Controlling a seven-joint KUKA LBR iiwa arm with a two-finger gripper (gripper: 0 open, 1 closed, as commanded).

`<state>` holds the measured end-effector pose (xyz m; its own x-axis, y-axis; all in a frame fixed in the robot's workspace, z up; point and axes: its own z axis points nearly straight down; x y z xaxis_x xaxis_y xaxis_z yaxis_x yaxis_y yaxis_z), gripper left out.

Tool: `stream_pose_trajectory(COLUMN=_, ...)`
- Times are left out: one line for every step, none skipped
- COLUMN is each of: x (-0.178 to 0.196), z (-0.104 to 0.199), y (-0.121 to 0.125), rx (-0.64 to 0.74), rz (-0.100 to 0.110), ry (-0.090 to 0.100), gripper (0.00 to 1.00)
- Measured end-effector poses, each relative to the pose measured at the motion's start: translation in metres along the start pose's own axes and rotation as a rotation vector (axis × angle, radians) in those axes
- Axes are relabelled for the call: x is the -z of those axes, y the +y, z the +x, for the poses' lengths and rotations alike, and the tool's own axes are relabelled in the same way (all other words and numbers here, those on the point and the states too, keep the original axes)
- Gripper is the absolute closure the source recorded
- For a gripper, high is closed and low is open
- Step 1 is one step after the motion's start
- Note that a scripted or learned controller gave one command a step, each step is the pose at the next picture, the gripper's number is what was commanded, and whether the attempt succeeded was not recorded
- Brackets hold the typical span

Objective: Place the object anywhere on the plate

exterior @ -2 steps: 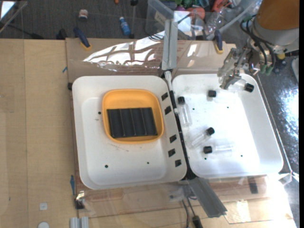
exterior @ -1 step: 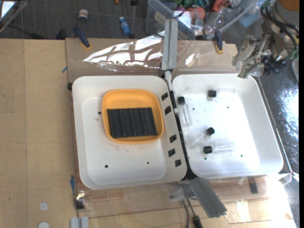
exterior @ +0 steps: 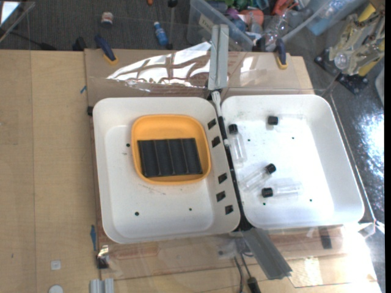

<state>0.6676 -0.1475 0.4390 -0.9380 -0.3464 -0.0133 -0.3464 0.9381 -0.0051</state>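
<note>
A rounded orange plate (exterior: 171, 127) carrying a ribbed black block (exterior: 169, 157) sat centred in the left bin (exterior: 116, 224). Clear black-capped vials (exterior: 279, 190) lay scattered in the right bin (exterior: 342, 188).

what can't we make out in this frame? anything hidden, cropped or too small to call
- Clear vials in the right bin, camera view: transparent on white, so their outlines and exact count are unclear; the black caps read best.
- Dark ribbed object on the orange plate: too dark to identify.
- Clutter tub: cut off by the top edge.
- Foil sheet behind the bins: glare hides its surface.
</note>
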Motion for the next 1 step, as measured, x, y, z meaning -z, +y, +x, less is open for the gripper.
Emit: stream_pose_trajectory(x=-0.0006, z=0.0269, y=-0.0718, rx=0.280, rz=0.000, ry=0.001, gripper=1.00)
